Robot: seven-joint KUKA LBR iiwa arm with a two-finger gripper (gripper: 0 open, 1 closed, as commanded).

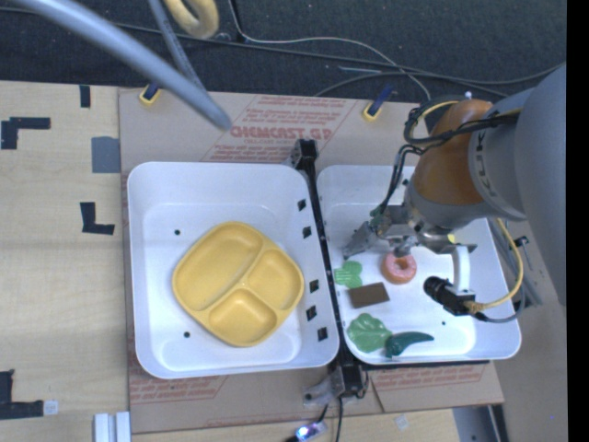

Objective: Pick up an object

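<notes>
The right bin [479,334] holds several small items. A pink ring-shaped piece [399,268] lies near its middle. A small light-green piece [348,273] and a brown block [369,294] lie to the ring's left. A green leaf-shaped piece [367,331] and a dark teal piece [408,341] rest by the front wall. My gripper [382,243] is low in this bin, just behind the pink ring and the light-green piece. It looks open, with one grey finger [358,240] spread to the left and nothing between the fingers. The wrist with its orange band [451,159] covers the bin's back right.
The left bin [152,191] holds a yellow divided plate [238,284]. A black divider [315,238] runs between the bins. A black connector on a yellow cable [448,295] hangs over the right bin. A grey pole [110,35] crosses the upper left.
</notes>
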